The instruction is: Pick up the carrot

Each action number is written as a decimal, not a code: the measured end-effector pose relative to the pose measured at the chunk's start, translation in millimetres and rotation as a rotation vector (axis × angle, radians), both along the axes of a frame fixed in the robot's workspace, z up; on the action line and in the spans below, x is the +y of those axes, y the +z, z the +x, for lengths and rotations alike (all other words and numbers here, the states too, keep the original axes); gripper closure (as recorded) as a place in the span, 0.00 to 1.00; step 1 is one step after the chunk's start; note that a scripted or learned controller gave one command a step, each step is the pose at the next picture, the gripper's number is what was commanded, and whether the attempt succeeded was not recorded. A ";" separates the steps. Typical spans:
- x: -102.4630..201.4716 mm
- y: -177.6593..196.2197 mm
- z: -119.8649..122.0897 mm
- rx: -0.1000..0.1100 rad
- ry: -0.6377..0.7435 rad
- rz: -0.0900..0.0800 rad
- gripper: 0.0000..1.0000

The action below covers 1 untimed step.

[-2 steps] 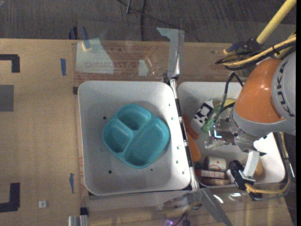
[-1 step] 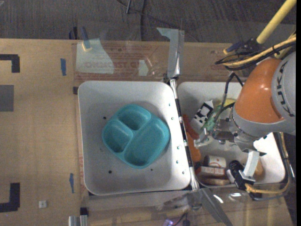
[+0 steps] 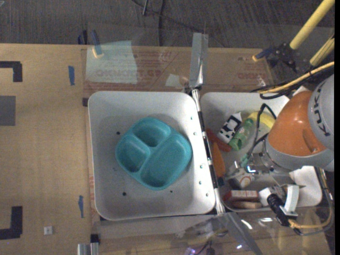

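Observation:
The carrot (image 3: 216, 159) is a long orange shape lying along the left wall of the right bin (image 3: 212, 106). My gripper (image 3: 240, 177) hangs low over the front of that bin, just right of the carrot's near end. The arm's orange band (image 3: 295, 127) sits above and to the right of it and hides the middle of the bin. Under the gripper lies a small round whitish and orange item, and I cannot make out whether the gripper touches it or the carrot.
The left bin (image 3: 106, 142) holds a teal divided plate (image 3: 154, 152). In the right bin lie a black-and-white toy (image 3: 229, 127), a green bottle (image 3: 242, 135), a yellow item (image 3: 266, 120), a red piece (image 3: 221, 140) and a flat box (image 3: 245, 195). Cables run along the right side.

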State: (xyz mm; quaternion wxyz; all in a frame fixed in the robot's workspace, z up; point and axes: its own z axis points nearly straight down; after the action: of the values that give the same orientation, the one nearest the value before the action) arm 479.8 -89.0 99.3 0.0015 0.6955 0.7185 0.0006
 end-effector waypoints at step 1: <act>0.0 12.2 4.8 -0.015 -0.001 -0.002 1.00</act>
State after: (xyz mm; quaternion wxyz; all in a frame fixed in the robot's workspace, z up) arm 484.6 -89.1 111.5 0.0076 0.6957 0.7183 0.0049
